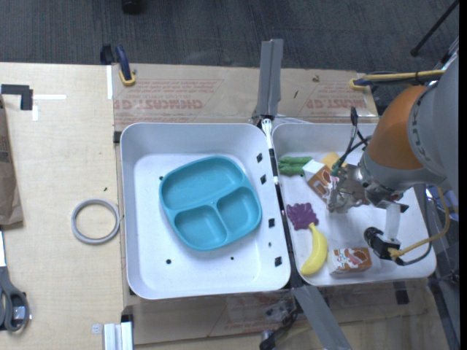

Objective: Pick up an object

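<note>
The right bin (408, 268) holds several small items: a green vegetable (293, 165), a purple grape bunch (301, 214), a yellow banana (315, 249), a brown and white packet (350, 260), and a brown packet (319, 180) with a yellow piece (332, 160) behind it. My gripper (335, 196) hangs low over the bin's middle, just right of the brown packet and above the grapes. Nothing is visibly caught between its tips. The grey arm with its orange band covers the bin's right part.
The left bin (139, 217) carries a blue three-compartment plate (209, 202). On the wooden bench to the left lie a grey ring (95, 220) and scissors (13, 308). A grey divider post (269, 79) stands between the bins at the back.
</note>
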